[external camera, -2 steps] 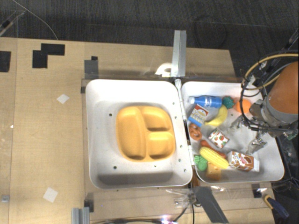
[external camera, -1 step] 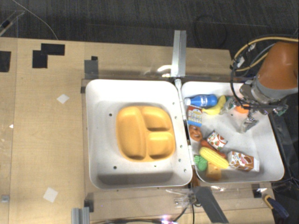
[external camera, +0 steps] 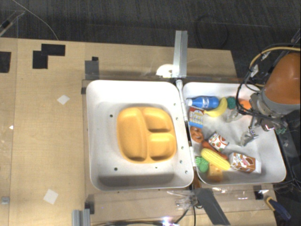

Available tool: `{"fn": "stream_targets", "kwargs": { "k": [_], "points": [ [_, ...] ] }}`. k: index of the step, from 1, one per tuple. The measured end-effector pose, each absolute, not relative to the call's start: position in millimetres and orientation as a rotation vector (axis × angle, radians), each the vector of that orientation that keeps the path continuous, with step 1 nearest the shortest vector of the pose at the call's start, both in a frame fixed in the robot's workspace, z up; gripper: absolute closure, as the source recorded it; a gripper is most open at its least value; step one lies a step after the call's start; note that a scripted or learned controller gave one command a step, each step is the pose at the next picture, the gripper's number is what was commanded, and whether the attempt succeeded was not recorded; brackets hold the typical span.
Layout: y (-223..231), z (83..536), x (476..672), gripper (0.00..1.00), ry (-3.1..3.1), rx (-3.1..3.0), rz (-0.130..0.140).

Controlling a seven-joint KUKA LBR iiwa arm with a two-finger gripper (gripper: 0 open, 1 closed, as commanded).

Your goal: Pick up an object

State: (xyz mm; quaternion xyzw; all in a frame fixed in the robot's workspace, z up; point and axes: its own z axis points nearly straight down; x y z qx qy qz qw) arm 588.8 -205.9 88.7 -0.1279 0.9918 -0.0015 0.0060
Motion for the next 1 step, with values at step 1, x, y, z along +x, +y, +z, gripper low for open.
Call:
{"fn": "stream_targets", "kwargs": {
  "k": [1],
  "points": [
    [-205.2,89.6,550.7,0.00,3.122,-0.191,-0.006]
  ]
}}
